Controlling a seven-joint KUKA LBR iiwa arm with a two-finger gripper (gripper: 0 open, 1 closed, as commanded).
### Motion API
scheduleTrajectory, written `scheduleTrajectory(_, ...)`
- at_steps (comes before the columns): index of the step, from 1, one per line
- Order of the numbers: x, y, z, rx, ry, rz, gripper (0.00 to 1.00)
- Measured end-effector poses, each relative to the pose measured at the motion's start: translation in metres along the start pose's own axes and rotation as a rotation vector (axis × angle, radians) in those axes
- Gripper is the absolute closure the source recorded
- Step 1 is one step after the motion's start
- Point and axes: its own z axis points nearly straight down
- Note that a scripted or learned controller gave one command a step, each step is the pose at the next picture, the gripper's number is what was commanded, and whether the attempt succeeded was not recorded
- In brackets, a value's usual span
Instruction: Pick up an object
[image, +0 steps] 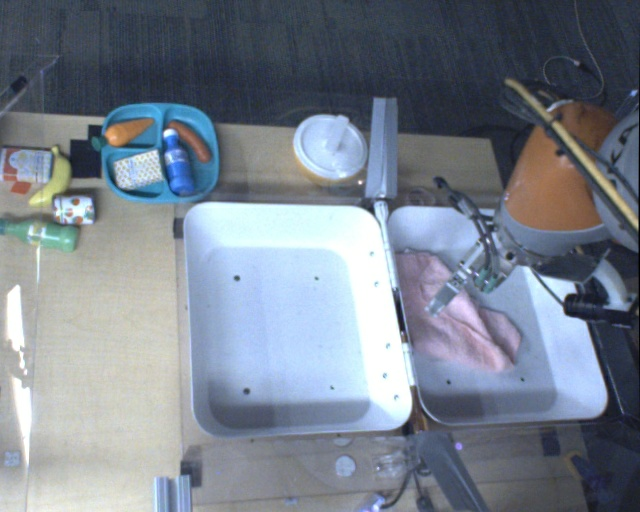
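**Gripper over pink cloth, right bin**

Pink cloth (462, 322) lies crumpled in right bin (570, 400), long axis upper left to lower right. Gripper (447, 294) is above its upper part; finger state cannot be told. Left bin (290, 320) adjoins. Blue tray (205, 150) upper left.

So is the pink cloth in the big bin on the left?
No, the pink cloth lies in the right bin, under the gripper, beside the left bin.
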Motion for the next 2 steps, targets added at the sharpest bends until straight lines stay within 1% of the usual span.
scheduleTrajectory(1,-0.058,0.013,0.095,0.001,-0.001,0.258,0.00)
scheduleTrajectory(2,-0.099,0.048,0.102,0.016,0.015,0.266,0.00)
